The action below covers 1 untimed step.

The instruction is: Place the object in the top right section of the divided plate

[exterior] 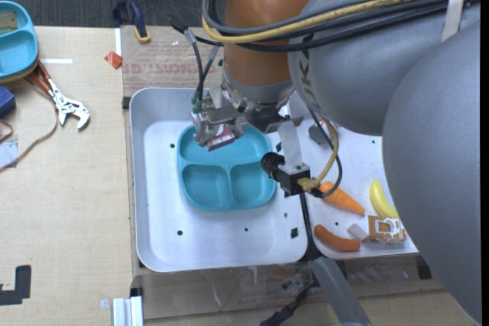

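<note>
Nearest the camera, along the lower right, the right bin [359,143] carries a sausage [336,239], a carrot [341,199], a banana [380,198] and a small printed box [384,228], all lying loose. Beside it, the left bin [157,225] holds the plate [226,175], a blue divided dish resting flat on the bin floor; its two near sections show bare blue. Farther back, the hand [216,132] stands over the plate's far edge, with the orange wrist band [269,19] and grey arm above it. A small dark red object [221,138] sits at the fingertips, just above the plate's far section; whether it is clamped between the fingers or already resting in the plate cannot be told, nor how far the hand is open. Judged status: the object is at or close to the target area, but release and withdrawal are not yet confirmed. Beyond the bins, on the worktop [69,202] at left, lie a wrench [67,108] and a second blue dish [15,38].
</note>
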Tool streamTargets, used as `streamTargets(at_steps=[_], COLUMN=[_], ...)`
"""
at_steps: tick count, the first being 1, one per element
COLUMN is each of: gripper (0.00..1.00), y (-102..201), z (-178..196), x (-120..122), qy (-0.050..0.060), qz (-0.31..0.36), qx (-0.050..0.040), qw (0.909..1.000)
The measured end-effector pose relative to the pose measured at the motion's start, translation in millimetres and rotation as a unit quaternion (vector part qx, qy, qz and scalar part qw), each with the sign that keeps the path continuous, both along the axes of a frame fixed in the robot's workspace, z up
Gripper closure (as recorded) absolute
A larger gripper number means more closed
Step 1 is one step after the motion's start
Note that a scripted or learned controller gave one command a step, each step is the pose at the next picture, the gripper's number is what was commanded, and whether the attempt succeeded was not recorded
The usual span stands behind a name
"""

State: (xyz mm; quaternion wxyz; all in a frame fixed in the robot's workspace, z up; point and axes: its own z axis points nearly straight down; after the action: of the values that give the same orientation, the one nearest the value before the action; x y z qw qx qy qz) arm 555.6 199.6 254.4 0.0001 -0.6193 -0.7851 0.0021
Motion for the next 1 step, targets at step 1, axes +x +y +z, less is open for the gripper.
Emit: streamTargets(at_steps=[1], gripper=[1.00], y=[1.2], z=[14.9], x=[-32.7], qy=[0.000], qz=[0.043], qx=[0.0001], qw=[0.9991])
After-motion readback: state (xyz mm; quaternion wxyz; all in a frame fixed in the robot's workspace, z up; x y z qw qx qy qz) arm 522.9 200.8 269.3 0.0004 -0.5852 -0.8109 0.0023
